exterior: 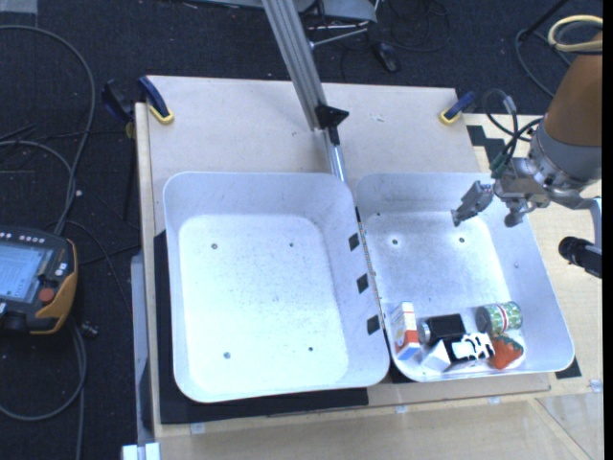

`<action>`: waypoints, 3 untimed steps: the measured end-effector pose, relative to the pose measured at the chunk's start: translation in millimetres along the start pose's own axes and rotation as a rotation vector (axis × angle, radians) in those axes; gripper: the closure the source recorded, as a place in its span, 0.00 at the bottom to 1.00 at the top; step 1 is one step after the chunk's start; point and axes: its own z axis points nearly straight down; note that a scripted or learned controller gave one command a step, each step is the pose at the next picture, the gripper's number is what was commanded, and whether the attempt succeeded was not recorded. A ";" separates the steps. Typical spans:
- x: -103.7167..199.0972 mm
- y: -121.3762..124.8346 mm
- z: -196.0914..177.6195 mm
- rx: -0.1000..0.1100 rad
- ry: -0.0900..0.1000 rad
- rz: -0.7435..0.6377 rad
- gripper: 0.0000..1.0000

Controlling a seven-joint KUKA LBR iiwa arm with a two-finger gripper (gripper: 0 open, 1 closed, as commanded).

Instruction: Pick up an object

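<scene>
**A:** Where is the pile we're picking from?

**B:** All of it sits bunched in the near corner of the right bin (536, 286): a small white carton (407, 326) with red print, a black block (445, 328), a green-labelled can (500, 316) lying on its side, a red-orange piece (508, 355) and a white item with dark marks (463, 349). They touch or overlap. The left bin (192, 204) sits beside it on the table (239, 103).

**A:** And the end effector?

**B:** The end effector (490, 203) hangs over the far half of the right bin, well apart from the pile. Its two fingers look spread, with nothing between them.

**A:** Which one handles best?

**B:** I'd judge the can: probably stiff and light, but smooth and rounded, so it may roll or slip. Take it across its body, mid-length. The carton is likely light with flat faces that give a steadier hold, though it may crush if squeezed hard.

**A:** Risks?

**B:** Crowding. Fingers coming down may strike neighbours, and the bin's sloped wall is close behind the pile.
</scene>
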 end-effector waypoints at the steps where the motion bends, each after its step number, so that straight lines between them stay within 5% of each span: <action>1: 65.4 -36.8 144.8 0.000 0.000 -0.001 0.00; 2: 38.9 -80.5 141.6 -0.005 -0.001 0.002 0.00; 3: 39.7 -79.5 131.0 -0.007 -0.001 0.000 1.00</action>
